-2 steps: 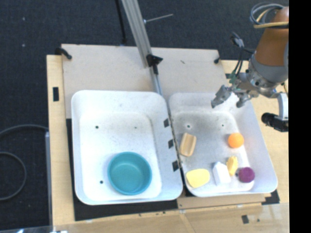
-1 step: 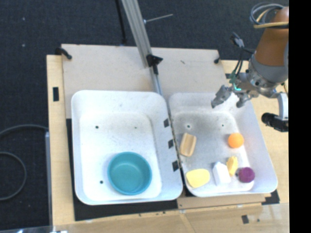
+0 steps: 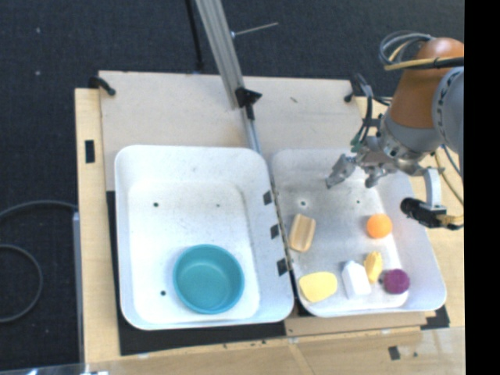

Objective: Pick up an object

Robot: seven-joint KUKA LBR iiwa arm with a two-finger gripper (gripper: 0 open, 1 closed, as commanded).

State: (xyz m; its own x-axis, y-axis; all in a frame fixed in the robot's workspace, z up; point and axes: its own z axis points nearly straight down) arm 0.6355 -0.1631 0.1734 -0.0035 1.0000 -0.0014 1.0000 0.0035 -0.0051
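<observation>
Pincer (image 3: pixel 355 173) of mine hangs wide and holds nothing, above the bare upper part of the right bin (image 3: pixel 312 162); picking is not begun, orange ball (image 3: pixel 379 226) lies nearest.

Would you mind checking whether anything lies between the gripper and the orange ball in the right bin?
Nothing visible does. The gripper hangs open over the upper part of the right bin, and the bin floor from there down to the orange ball is bare. The other items lie lower, near the bin's bottom edge.
</observation>
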